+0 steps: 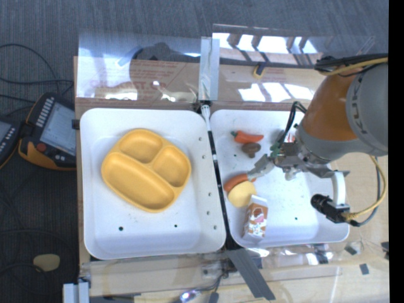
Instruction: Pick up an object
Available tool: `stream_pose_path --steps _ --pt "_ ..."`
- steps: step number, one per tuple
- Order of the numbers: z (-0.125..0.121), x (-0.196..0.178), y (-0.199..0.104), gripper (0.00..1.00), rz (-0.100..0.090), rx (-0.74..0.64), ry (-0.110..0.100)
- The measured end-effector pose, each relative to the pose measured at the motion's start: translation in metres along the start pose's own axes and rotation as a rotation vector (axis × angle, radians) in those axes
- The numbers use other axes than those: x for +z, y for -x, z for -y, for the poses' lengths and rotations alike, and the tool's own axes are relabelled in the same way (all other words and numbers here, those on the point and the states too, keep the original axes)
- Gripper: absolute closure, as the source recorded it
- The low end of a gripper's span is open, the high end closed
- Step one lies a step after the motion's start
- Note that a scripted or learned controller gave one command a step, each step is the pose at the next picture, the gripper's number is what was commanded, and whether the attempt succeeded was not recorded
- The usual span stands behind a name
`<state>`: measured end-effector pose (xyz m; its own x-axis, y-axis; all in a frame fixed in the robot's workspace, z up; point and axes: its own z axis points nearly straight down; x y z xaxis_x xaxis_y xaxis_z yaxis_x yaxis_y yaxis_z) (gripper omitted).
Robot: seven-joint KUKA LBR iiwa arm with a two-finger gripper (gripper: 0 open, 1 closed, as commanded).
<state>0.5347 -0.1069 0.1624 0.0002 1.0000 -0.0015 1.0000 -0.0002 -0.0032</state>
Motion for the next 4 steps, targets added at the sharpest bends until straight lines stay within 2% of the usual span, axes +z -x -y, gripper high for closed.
stream_pose_path --steps 1,2,3,4 --pt "0.031 0.072 -0.003 0.0 -0.001 0.0 0.014" --pt "0.031 0.063 -0.003 1.0 0.0 0.0 0.017" --pt "0.031 0.063 -0.003 0.0 0.0 0.0 0.016" --pt "-0.048 0.073 -0.009 0.0 0.003 -0.003 0.014"
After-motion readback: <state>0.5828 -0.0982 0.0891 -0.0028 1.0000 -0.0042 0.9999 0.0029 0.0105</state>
